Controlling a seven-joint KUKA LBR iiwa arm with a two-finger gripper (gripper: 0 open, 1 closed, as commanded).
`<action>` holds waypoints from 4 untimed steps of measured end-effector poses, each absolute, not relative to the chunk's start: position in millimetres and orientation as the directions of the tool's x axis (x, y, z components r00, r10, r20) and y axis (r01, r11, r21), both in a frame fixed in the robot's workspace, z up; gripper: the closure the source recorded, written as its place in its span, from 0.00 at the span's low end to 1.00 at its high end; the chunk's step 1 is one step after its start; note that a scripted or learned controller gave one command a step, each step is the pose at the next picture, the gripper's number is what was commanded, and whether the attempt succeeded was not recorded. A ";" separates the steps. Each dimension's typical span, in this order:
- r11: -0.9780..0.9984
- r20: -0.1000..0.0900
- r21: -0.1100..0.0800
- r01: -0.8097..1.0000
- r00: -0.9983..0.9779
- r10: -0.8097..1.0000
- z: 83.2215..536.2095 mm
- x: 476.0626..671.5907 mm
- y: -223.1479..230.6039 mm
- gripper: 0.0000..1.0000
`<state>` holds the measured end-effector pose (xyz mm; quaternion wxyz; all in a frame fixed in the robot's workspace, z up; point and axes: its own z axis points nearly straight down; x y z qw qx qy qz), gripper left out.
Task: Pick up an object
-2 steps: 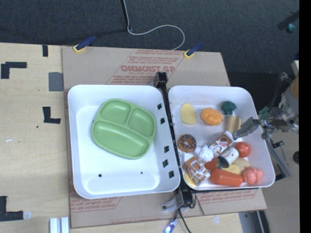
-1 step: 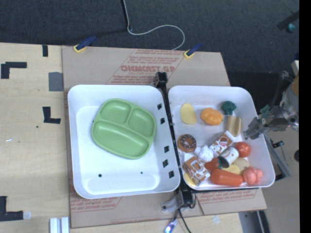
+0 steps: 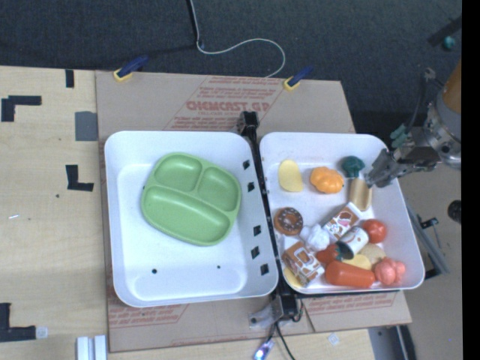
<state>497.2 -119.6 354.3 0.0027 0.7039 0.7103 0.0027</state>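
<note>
The right bin (image 3: 390,145) holds a heap of toy food. Along its far side lie a yellow lemon (image 3: 290,175), an orange (image 3: 326,180) and a dark teal piece (image 3: 352,164). A tan cylinder (image 3: 360,194) stands just below the teal piece. My gripper (image 3: 380,171) hangs over the bin's far right corner, right beside the teal piece and the cylinder, with nothing visibly held. Nearer the front lie a chocolate donut (image 3: 289,221), a red tomato (image 3: 374,231), a red sausage (image 3: 349,276) and a pink piece (image 3: 391,271).
A green divided plate (image 3: 191,197) lies in the left bin (image 3: 120,223). A black clip strip (image 3: 257,201) runs along the shared wall between the bins. Both bins rest on brown cardboard (image 3: 217,103). A white cable (image 3: 240,47) loops behind them.
</note>
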 end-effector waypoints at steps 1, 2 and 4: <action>0.007 -0.001 0.014 1.000 -0.007 1.000 474.8 484.2 -69.5 1.00; -0.001 0.001 -0.015 1.000 0.001 1.000 337.0 482.2 -72.0 1.00; 0.016 0.003 0.002 1.000 -0.016 1.000 493.0 483.2 114.3 1.00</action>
